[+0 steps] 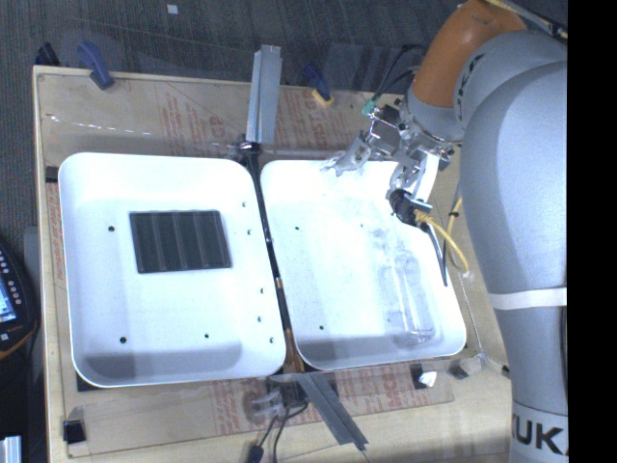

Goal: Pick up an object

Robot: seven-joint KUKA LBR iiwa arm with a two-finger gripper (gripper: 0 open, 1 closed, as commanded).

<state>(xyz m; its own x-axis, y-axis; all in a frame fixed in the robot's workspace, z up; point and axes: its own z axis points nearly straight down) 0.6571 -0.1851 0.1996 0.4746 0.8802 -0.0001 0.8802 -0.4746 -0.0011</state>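
Two white bins sit side by side on the bench. A dark ribbed tray (180,240) lies flat in the left bin (87,340), toward its 10 o'clock part. In the right bin (328,350), a clear bottle (407,292), faint against the white, lies toward 4 o'clock near the right wall. The arm (511,133) comes in from 3 o'clock, its gripper (386,162) at the right bin's 1 o'clock rim, apart from the bottle; whether it is spread or pressed together I cannot tell.
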